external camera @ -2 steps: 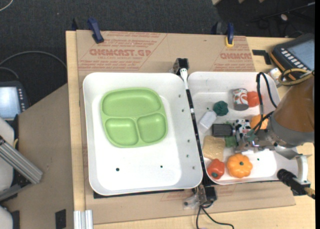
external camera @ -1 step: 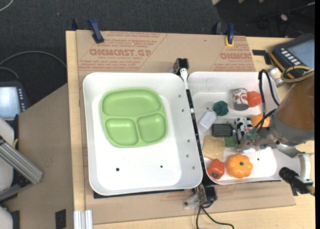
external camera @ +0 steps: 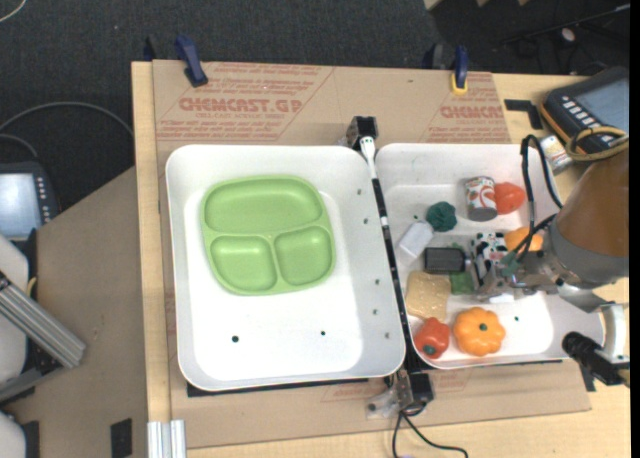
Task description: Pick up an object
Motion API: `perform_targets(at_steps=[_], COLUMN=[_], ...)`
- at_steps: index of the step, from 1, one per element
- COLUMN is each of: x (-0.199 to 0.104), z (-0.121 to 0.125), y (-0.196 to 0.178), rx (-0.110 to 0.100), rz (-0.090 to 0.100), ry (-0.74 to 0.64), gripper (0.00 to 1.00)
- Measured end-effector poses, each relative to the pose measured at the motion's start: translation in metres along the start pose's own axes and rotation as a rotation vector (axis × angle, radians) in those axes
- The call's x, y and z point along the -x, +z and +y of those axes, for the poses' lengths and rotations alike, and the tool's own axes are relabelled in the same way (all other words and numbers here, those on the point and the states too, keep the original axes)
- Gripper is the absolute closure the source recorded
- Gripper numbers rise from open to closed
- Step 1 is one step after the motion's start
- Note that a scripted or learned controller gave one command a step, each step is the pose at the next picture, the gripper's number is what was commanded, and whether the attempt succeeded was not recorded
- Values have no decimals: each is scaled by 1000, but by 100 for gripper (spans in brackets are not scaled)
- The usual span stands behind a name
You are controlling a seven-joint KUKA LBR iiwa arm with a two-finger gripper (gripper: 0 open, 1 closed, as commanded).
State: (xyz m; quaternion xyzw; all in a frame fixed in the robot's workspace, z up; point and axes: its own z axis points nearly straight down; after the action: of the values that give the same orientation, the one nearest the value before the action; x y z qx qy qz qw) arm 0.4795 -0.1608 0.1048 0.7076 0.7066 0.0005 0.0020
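My claw (external camera: 492,268) sits low in the right bin (external camera: 455,158), among the clutter, and from up here I cannot tell how it is set or whether anything is caught in it.

Reading across from the left: the left bin (external camera: 270,346) carries just a green divided tray (external camera: 267,234), well apart from where I'm working. Past the divider, in the right bin, a dark block (external camera: 444,260) lies just left of the claw, long side running across the bin, with a tan sponge (external camera: 427,296) below it and a red pepper (external camera: 432,337) nearer the front edge. A green lump (external camera: 440,215) sits further back. The small orange pumpkin (external camera: 478,332) rests directly in front of the claw, close by. A can (external camera: 479,196) stands toward the back wall.

I'd judge the dark block the nearest candidate: a slight shift left, closing across its short side.
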Motion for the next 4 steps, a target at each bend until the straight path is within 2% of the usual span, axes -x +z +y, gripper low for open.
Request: perform_targets(at_steps=[1,2,3,4], x=[0,26,-50,-46], z=[0,-1,0,0], y=[-10,21,-8,-16], rx=[2,-6,-3,-3], rz=[-1,5,5,2], ry=[1,-2,-8,-2], gripper=[100,100,100,100])
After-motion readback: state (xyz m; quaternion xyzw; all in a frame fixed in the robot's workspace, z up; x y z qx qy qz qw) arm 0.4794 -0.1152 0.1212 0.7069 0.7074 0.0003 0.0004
